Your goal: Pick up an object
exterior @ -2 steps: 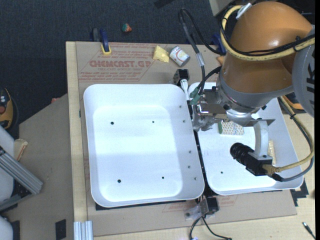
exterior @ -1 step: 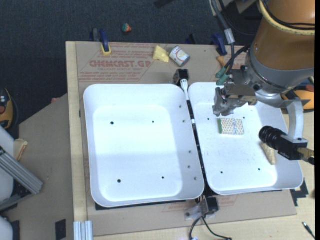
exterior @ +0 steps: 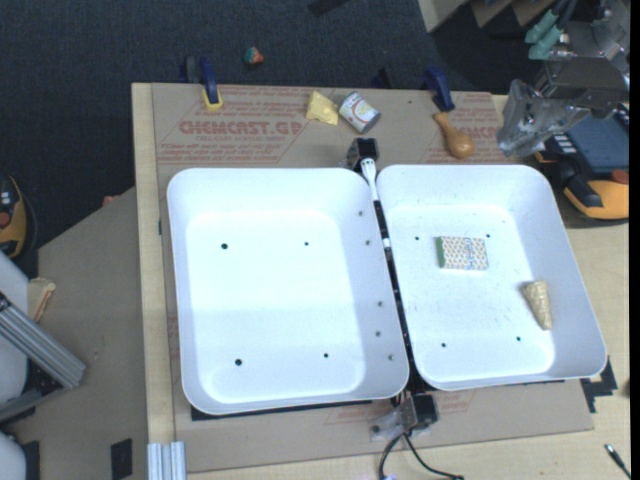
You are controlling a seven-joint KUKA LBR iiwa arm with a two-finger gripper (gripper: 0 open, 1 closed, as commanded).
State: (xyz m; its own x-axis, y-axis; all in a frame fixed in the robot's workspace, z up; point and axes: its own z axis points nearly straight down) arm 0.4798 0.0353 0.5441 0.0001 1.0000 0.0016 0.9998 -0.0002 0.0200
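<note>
Presently, gripper [exterior: 527, 128] is hovering beyond the right bin [exterior: 560, 230], finger state indeterminable; 1 patterned flat packet [exterior: 463, 252] is appearing light, graspable across its short edges.

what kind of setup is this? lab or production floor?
Most likely a robotics lab bench, not production: two white bins side by side on a clamped board, a few odd test objects like a patterned pad, and dark carpet underneath.

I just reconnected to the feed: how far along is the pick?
Nothing looks picked yet. The patterned flat pad and the beige cone-shaped piece both lie on the floor of the right bin. The pincer sits beyond that bin's far right corner, near neither. The approach, the grasp and the lift are all left.
</note>
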